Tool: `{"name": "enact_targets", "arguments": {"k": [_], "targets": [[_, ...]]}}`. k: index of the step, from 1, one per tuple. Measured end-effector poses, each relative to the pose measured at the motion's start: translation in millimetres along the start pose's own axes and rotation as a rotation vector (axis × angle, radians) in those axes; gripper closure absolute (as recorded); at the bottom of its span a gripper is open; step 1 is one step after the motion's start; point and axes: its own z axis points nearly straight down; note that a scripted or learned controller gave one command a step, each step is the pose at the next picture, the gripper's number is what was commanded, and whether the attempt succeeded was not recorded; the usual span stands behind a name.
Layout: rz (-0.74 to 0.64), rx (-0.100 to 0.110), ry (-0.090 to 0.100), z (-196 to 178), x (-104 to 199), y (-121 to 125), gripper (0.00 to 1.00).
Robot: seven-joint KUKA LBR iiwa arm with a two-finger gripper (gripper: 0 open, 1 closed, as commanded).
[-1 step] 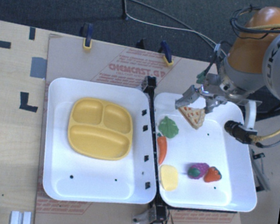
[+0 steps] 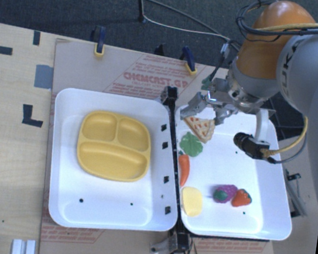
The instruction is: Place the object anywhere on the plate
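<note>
Camera view shows our fingers (image 2: pixel 210 111) spread apart just above the pizza slice (image 2: pixel 199 127) at the right bin's (image 2: pixel 263 225) far-left corner; we should drop straight down, straddle it, close firmly, then carry it to the plate (image 2: pixel 114 146)

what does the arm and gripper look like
The arm is smooth light grey with a glossy orange band above the wrist. Dark cables loop around the band. The gripper is bare metal with thin fingers, and a small black cylinder hangs on a yellow cable beside it.
</note>
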Motion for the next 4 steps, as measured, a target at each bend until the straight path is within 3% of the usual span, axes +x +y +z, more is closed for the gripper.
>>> {"name": "enact_targets", "arguments": {"k": [3,4], "targets": [[0.0,0.001,0.0,27.2,151.2,1.1,1.0],[0.004,0.0,-0.001,27.0,148.9,1.5,0.0]]}}
